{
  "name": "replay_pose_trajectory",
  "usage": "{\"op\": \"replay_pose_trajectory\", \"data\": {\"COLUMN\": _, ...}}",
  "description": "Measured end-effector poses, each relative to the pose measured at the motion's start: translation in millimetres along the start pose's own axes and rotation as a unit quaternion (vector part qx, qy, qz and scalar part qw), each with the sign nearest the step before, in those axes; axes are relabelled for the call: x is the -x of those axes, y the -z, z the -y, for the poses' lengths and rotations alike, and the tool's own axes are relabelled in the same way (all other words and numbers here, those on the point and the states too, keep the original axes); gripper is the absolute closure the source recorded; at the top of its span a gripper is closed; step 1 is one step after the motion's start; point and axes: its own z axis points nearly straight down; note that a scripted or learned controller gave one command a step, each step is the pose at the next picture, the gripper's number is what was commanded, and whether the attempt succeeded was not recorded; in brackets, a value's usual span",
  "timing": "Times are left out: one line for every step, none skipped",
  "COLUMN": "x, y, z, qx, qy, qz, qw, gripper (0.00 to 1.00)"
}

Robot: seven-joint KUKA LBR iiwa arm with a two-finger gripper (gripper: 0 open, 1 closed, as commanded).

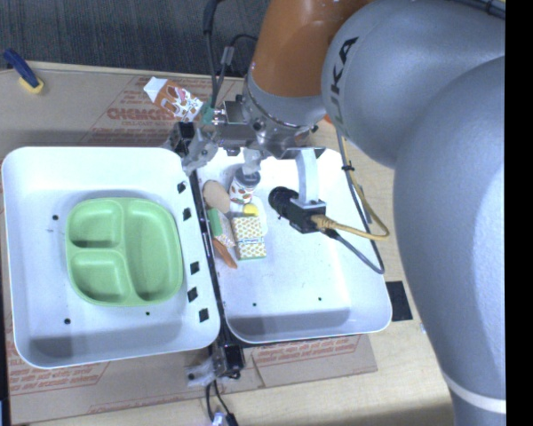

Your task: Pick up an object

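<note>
My gripper (pixel 245 177) reaches down into the right bin (pixel 338 282) near its far left corner, just above a small cluster of objects. The cluster holds a tan rounded piece (pixel 215 194), a yellow patterned box (pixel 249 235), an orange stick (pixel 224 249) and a green bit (pixel 218 222). A small round item with a red-and-white label (pixel 242 188) sits right under the gripper tip. The big grey arm with its orange band hides the bin's far edge.
The left bin (pixel 27 238) holds a green divided tray (pixel 124 250). A crumpled wrapper (pixel 173 100) lies on the cardboard behind the bins, and a blue and yellow tool (pixel 23 71) is at the far left.
</note>
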Motion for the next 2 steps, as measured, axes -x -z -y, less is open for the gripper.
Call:
{"op": "replay_pose_trajectory", "data": {"x": -60.6, "y": -99.6, "z": -8.4, "qx": -0.003, "qy": 0.000, "qz": 0.000, "qw": 1.0000, "gripper": 0.00}}
{"op": "replay_pose_trajectory", "data": {"x": -131.5, "y": -188.9, "z": 34.3, "qx": 0.000, "qy": 0.001, "qz": 0.000, "qw": 1.0000, "gripper": 0.00}}
